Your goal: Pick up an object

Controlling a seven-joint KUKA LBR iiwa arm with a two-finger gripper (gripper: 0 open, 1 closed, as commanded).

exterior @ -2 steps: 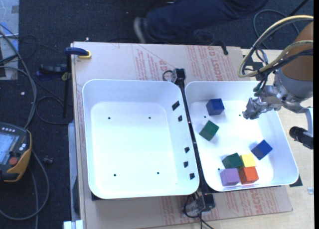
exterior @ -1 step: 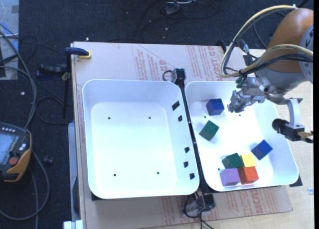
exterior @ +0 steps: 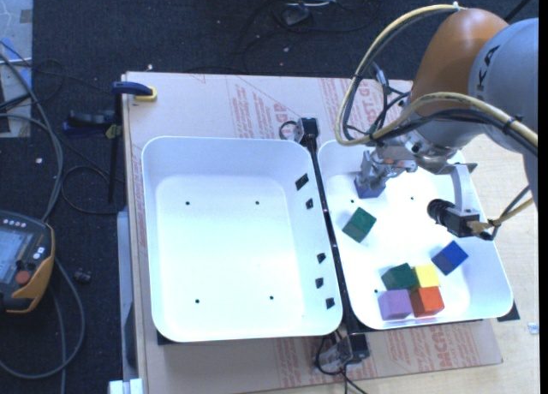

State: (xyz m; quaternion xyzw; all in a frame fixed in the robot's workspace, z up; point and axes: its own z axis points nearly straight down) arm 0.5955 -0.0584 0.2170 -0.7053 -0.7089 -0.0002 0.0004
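Six blocks (exterior: 411, 289) in right bin (exterior: 492, 298); tool (exterior: 372, 180) over its far-left part

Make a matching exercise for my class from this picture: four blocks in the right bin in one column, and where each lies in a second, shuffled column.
Things
1. blue block
2. purple block
3. orange block
4. lone green block

Places
A. alone near the middle of the right bin, closest to the gripper
B. front left corner of the cluster, touching the orange one
C. to the right of the cluster, slightly apart
D. front of the cluster, just below the yellow block

Pairs: 1-C, 2-B, 3-D, 4-A
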